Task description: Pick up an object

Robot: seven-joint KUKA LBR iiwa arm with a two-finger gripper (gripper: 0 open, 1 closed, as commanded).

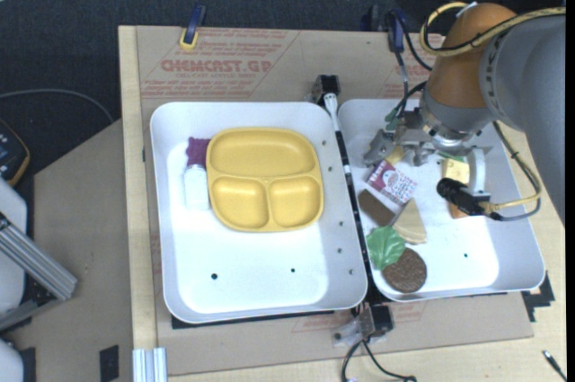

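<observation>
Several small things lay crowded in the right bin (pixel 503 268): a red-and-white packet (pixel 393 182), a tan wedge (pixel 411 226), a green leaf-shaped piece (pixel 384 244), a brown disc (pixel 405 270) and a dark brown piece (pixel 375 208), most of them touching or overlapping. The gripper (pixel 415 146) hung low over the far part of that bin, just above the packet, with the arm's orange band (pixel 463 57) over it; whether it was spread or closed could not be told, and nothing could be seen held in it. The packet looked the likeliest target. The trouble ahead, as I judged it, was the crowding: a descent could land on the packet's flat face and slide off, or pinch two items together. The left bin (pixel 180 281) held a yellow divided tray (pixel 265 178), with a purple piece (pixel 197 150) and a white piece (pixel 194 189) beside it, well apart from the gripper.
</observation>
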